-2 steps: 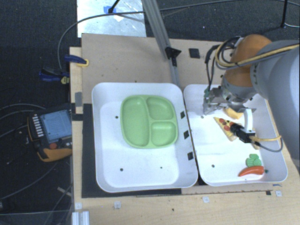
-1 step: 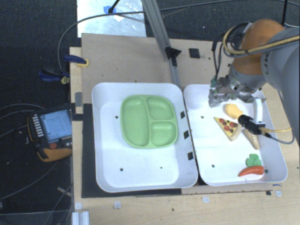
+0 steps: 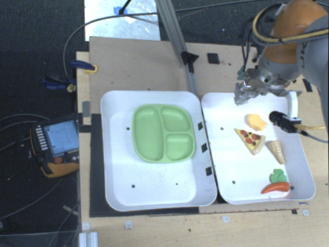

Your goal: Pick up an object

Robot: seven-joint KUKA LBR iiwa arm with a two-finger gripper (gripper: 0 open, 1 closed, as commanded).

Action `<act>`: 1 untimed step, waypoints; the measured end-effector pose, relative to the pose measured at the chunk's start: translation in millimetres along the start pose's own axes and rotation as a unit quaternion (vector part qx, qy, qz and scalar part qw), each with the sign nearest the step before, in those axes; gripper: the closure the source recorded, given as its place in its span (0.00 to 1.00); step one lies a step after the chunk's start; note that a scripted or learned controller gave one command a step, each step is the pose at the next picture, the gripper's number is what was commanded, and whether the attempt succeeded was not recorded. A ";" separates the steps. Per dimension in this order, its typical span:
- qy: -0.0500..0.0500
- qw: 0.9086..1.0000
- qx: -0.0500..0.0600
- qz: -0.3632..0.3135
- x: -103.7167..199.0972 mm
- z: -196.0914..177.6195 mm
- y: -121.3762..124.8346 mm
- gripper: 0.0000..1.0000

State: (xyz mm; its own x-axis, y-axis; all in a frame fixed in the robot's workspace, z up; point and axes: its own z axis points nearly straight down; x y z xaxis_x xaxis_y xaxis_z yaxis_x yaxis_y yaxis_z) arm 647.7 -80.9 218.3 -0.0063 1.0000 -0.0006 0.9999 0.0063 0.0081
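The right bin (image 3: 226, 184) holds a yellow cheese-like chunk (image 3: 256, 121), a pizza slice (image 3: 251, 139), a tan cone-shaped piece (image 3: 276, 151) and an orange carrot with a green top (image 3: 276, 183). My gripper (image 3: 242, 95) hangs over the bin's far edge, up and to the left of the yellow chunk and apart from it. Nothing shows between its fingers.
The left bin (image 3: 118, 189) holds a green divided plate (image 3: 163, 133). A grey pole (image 3: 172, 27) slants down to the bench behind the bins. A blue device (image 3: 57, 140) and cables lie off the bench at the left.
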 end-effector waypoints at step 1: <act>0.000 1.000 0.001 0.000 -0.1 -36.8 1.7 1.00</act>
State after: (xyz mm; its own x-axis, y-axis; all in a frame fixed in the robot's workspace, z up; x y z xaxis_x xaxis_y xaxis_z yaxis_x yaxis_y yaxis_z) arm 649.1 -81.0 255.2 -0.0065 1.0000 -0.0003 1.0000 0.0065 0.0062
